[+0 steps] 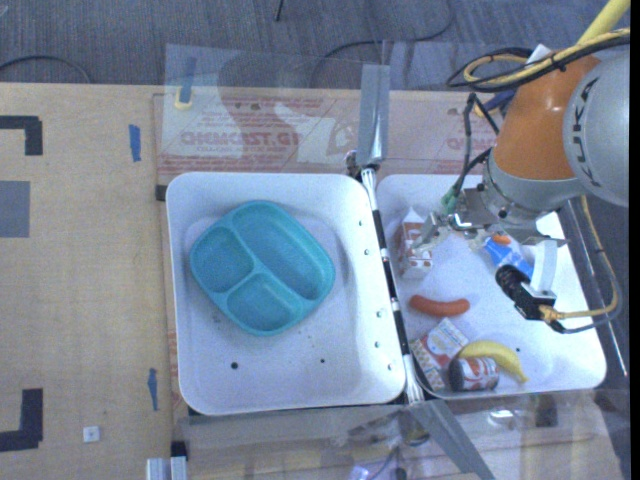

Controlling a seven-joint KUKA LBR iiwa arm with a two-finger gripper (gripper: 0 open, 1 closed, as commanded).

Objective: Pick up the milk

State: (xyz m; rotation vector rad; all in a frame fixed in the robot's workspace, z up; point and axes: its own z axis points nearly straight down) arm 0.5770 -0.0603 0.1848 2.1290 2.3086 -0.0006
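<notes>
A wooden bench carries two shallow white bins side by side. The gripper hangs low in the right bin, its fingers spread on either side of the top of the milk carton; whether they press on it cannot be told. Just below the gripper lies a sausage. Farther below sit a can and a banana. Well to its left, the left bin holds a blue divided plate.
</notes>
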